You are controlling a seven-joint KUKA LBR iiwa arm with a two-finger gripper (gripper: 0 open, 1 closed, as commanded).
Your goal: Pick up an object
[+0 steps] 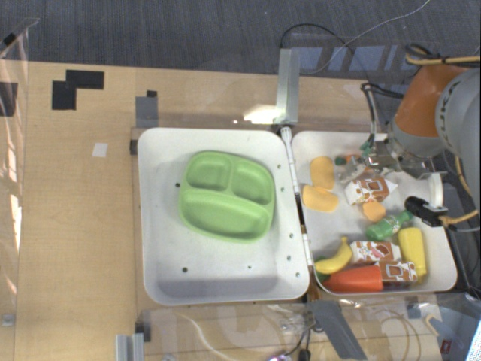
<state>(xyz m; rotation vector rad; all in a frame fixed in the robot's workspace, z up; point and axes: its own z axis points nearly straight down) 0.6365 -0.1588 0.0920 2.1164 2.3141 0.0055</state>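
My gripper [371,155] hangs over the far part of the right bin [310,147], at the end of my arm [460,115], which comes in from the right with its orange band [415,111] above the wrist. From this angle I cannot tell whether the gripper is spread or pressed together. Just below it in the picture lies a white and brown packet [368,190], tilted, and to the gripper's left, near the bin's far wall, sits a small green and red piece [343,159]. On the near side of the packet is a small orange lump [373,210], and just beside that a green piece [388,227]. Farther left, close to the wall shared with the other bin, I see an oblong yellow-orange piece [322,171] and, just in front of it, a flatter yellow-orange piece [321,198]. The things along the near wall are crowded together: a banana [336,259] curving toward the corner, a red-orange piece [355,279] lying lengthwise against the rim, a white and brown carton [382,252] between them, and a yellow bottle [412,251] at the right end. The left bin [161,224] holds a green divided plate [225,195] near its middle, well apart from my gripper. Both bins rest side by side on the wooden bench [75,224].
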